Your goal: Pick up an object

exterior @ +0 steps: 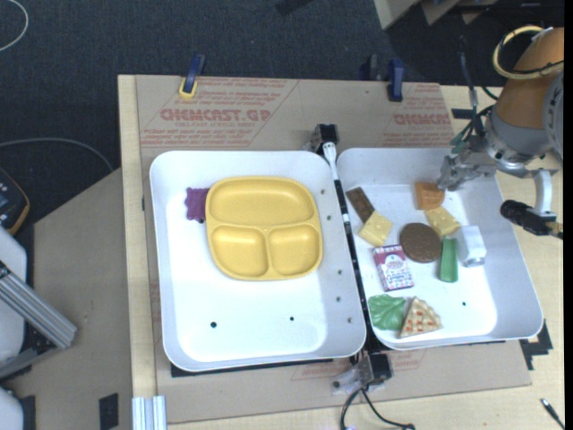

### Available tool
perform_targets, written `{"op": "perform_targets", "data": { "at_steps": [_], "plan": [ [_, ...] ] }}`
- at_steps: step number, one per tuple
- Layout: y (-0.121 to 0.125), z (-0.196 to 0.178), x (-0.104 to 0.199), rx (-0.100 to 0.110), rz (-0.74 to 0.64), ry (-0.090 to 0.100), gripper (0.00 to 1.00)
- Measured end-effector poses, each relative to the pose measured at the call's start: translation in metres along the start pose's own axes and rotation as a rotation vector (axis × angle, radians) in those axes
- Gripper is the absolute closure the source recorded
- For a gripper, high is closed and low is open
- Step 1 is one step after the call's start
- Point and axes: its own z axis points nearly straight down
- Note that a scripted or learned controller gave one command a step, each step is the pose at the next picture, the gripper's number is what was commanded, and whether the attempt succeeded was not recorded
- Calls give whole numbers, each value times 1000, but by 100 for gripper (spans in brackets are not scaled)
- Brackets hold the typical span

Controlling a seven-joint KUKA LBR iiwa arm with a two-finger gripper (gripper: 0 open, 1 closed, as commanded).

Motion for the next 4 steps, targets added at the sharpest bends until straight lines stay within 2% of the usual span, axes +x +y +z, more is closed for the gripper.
{"op": "perform_targets", "data": {
  "at_steps": [1,2,3,4],
  "plan": [
    [4,-44,-1,5,3,-3,100],
    [11,-104,6,4,2,-3,100],
    [13,-123,6,6,3,-3,100],
    [-25,-114,37,15,3,0,100]
  ]
}}
